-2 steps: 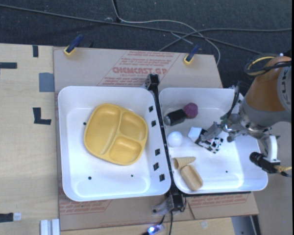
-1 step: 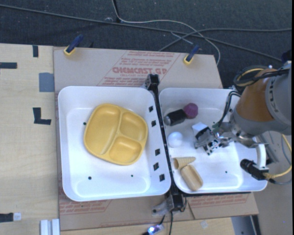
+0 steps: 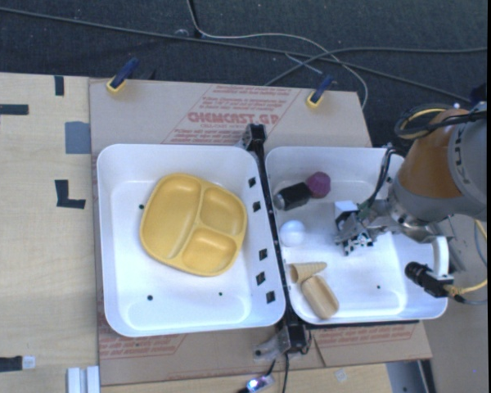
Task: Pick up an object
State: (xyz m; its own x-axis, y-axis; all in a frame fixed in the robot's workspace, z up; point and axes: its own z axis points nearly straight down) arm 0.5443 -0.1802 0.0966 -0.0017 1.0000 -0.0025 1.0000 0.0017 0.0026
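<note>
Claw (image 3: pixel 353 237) hovers low in right bin (image 3: pixel 393 301), near white ball (image 3: pixel 292 233).

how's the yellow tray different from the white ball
The tray is yellow, flat and divided into compartments; the ball is white, round and far smaller. The tray lies alone in the left bin; the ball sits in the right bin among other items. Both rest untouched on the bin floors.

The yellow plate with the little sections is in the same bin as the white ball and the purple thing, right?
Not quite. The camera view shows the yellow plate in the left bin, by itself. The white ball and the purple thing are in the right bin.
</note>
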